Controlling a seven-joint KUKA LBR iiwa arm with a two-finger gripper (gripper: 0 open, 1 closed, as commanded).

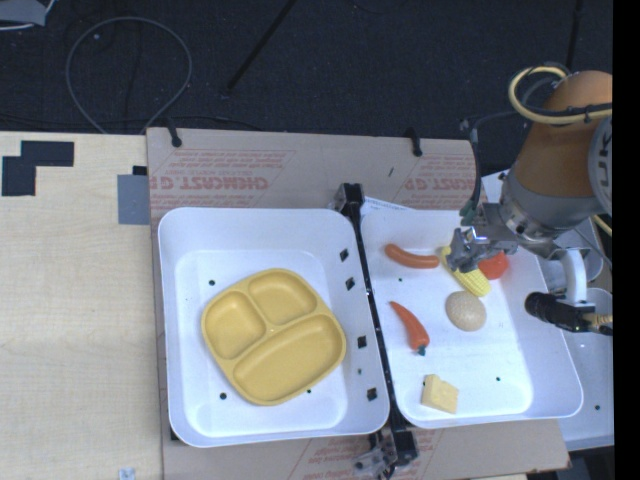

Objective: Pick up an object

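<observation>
In the right bin [545,393] lie a sausage [411,257], a red chili pepper [410,326], a yellow corn cob [472,280], a red piece [494,265], a beige round potato [465,312] and a yellow cheese wedge [440,394]. My gripper [462,252] hangs low over the bin's upper part, right at the corn cob's upper end and next to the red piece. The fingers are hard to make out against the objects, and I cannot see anything held between them.
The left bin [185,258] holds a yellow divided plate [272,335]. A black divider [362,298] runs between the two bins. The grey and orange arm [556,158] reaches in from the right, with a black fitting [562,311] over the right bin's edge.
</observation>
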